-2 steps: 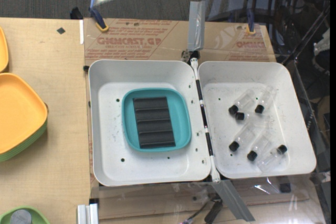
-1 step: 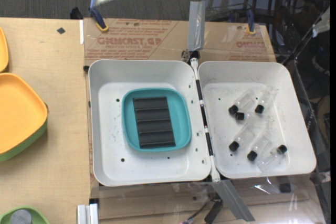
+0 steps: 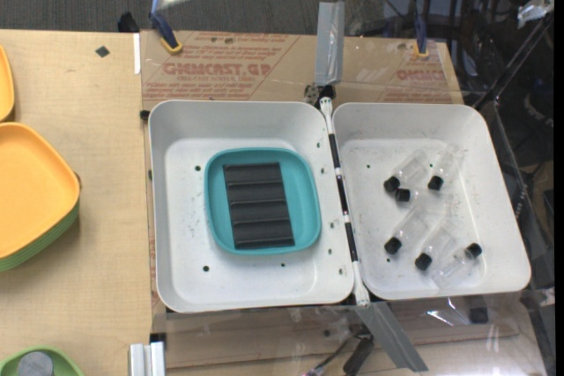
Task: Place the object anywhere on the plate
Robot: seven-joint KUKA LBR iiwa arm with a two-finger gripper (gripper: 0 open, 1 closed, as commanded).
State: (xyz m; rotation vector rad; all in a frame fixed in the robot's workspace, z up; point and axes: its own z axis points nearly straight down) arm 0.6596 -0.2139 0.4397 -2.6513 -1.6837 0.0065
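so the clear vials (image 3: 429, 211) all sit in the right bin (image 3: 493, 145), teal plate (image 3: 304, 198) directly left across the divider, can't tell the gripper's state.

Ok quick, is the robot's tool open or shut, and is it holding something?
Tool: cannot be told.
Clear bottles lie loose in the right bin; a black ridged thing sits on the teal plate.

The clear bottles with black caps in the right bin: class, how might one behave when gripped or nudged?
The clear bottles lie on their sides, so a nudge would probably roll them. They look like thin, see-through plastic, likely light and perhaps slippery between fingers.
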